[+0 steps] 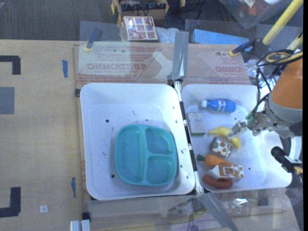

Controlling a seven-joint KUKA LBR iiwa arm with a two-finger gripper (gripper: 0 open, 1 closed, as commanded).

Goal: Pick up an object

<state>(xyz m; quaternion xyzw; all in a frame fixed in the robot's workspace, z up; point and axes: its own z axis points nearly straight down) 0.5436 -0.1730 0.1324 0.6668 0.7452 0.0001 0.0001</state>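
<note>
The right bin [269, 170] holds a blue and white bottle [219, 105], a grey patterned pad [195, 122], a yellow banana [221, 131], a small printed box [221, 147], an orange carrot [211, 160], a small carton [231, 171] and a reddish sausage [216, 182]. My gripper [239, 128] hangs low over this bin, right at the banana's right end and just above the printed box. I see nothing held in it. The grey wrist with the orange band [288, 88] reaches in from the right.
The left bin [94, 129] holds a teal divided plate [145, 155] in its lower middle. Cardboard, a printed box [139, 28] and cables lie beyond the bins at the back. The bins' shared rim [183, 124] runs just left of the grey pad.
</note>
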